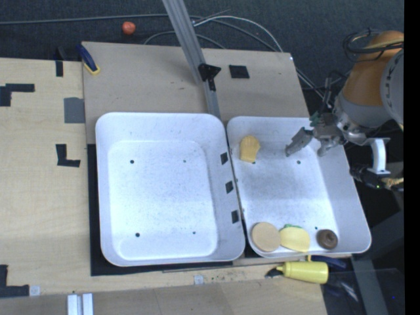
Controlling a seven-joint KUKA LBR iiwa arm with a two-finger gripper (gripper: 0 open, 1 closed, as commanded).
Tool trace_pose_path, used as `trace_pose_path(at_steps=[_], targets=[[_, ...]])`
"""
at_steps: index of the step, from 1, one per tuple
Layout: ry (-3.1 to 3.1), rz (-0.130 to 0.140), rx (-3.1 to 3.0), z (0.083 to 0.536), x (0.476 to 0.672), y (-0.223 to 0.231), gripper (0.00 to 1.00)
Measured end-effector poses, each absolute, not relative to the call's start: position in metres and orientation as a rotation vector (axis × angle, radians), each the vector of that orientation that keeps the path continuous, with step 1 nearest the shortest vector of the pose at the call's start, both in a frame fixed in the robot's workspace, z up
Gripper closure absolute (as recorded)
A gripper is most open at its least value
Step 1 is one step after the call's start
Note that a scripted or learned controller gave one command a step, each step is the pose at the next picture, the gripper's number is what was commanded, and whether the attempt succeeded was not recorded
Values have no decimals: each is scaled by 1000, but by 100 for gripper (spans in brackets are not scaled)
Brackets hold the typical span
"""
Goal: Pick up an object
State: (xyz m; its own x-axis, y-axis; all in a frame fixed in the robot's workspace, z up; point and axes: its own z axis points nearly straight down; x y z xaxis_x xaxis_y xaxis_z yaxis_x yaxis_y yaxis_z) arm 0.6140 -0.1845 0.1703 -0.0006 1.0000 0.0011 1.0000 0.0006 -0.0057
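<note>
The right bin [341, 195] holds a pale yellow chunk [249, 148] near its back left corner. Along its front edge lie a tan round disc [266, 236], a yellow lump [295, 238] and a small brown round piece [327, 239]. My gripper [310, 144] hovers over the back right part of this bin, its two fingers spread apart with nothing between them. It stands well to the right of the pale yellow chunk and far behind the front row of objects.
The left bin [115, 176] sits beside the right one. A slanted metal bar [190, 44] crosses the bench behind the bins. A yellow tool [305, 270] lies just outside the right bin's front edge. A small orange ball [128, 27] rests far back.
</note>
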Motion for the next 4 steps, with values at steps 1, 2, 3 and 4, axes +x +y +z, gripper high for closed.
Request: trace_pose_path(at_steps=[1,2,3,4], targets=[[-2220,5,-2217,120,622,-182,0],[-2222,3,-2219,87,622,-181,0],[-2223,1,-2220,99,622,-182,100],[-2225,-3,-2222,146,626,-173,100]])
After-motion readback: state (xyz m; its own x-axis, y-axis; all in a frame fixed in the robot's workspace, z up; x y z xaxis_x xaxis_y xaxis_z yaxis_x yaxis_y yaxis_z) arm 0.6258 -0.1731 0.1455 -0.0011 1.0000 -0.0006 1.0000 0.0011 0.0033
